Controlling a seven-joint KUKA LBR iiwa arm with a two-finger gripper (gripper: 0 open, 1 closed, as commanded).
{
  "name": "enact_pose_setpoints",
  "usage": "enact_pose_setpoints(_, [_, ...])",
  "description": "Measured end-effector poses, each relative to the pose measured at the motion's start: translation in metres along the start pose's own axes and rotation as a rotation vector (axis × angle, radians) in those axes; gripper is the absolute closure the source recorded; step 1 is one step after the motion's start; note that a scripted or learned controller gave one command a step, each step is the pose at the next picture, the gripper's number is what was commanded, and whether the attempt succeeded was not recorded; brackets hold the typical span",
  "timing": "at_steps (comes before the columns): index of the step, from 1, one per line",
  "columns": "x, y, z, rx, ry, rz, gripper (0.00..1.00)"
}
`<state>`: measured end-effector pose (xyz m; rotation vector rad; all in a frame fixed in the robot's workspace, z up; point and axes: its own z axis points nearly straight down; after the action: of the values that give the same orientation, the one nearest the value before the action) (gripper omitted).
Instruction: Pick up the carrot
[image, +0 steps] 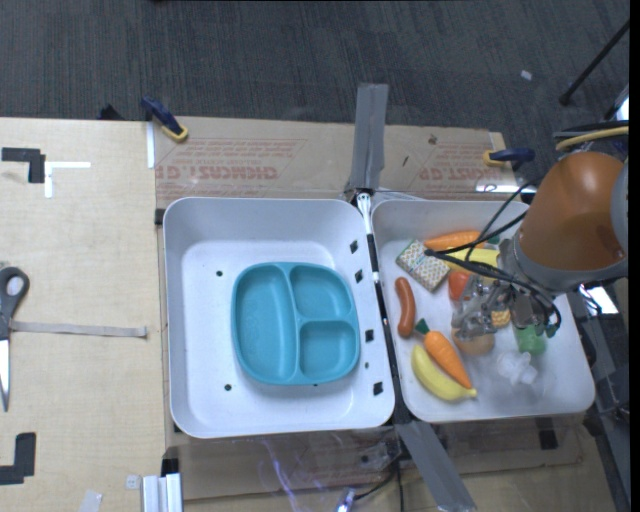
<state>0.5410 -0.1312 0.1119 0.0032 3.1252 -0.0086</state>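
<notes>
The carrot (446, 358) is orange with a green top and lies in the right bin (560, 400), slanting across a yellow banana (438, 381). My gripper (477, 318) hangs low over the middle of that bin, just up and to the right of the carrot's leafy end. The grey arm with its orange band (572, 210) comes in from the right and hides the objects beneath it. A brownish object (478, 343) sits right under the gripper.
Also in the right bin are a red sausage (404, 305), a speckled cracker-like square (422, 265), a long orange item (452, 240), a green piece (531, 341) and a clear object (518, 372). The left bin (190, 300) holds a teal divided plate (296, 323).
</notes>
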Motion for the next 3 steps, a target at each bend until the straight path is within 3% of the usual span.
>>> enact_pose_setpoints(1, [0.000, 0.000, 0.000, 0.000, 0.000, 0.000, 0.00])
enact_pose_setpoints(2, [-0.027, -0.030, 0.020, -0.004, 0.012, 0.095, 0.00])
enact_pose_setpoints(3, [-0.060, -0.028, 0.020, 0.000, 0.012, 0.524, 0.00])
